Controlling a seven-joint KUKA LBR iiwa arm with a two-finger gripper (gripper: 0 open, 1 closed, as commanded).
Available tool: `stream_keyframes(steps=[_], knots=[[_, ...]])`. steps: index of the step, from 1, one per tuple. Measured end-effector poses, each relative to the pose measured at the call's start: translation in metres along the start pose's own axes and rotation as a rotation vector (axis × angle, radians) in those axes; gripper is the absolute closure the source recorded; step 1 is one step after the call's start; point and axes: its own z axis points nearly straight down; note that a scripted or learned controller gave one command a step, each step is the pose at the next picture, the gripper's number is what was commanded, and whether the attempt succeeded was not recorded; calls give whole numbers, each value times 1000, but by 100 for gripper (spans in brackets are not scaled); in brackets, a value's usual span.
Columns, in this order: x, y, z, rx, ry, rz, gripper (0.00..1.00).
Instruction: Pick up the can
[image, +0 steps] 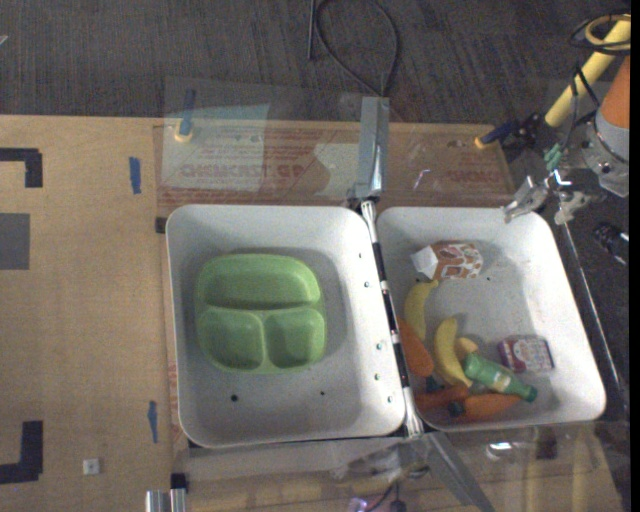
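Pincer (548, 192) above right bin (560, 235) holding can (526, 354).

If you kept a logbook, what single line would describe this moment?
gripper: above right bin's far-right corner | can: lying in bin, untouched | task: not done

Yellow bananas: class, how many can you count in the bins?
2. One curved yellow banana lies beside the right white bin's left wall; the other yellow banana lies just right of it, nearer the pile, which may hide more.
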Motion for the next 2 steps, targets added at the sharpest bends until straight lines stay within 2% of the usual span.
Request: stream_keyframes(steps=[1, 2], knots=[[21, 9, 111, -5, -2, 52, 0], [56, -19, 132, -4, -2, 42, 0]])
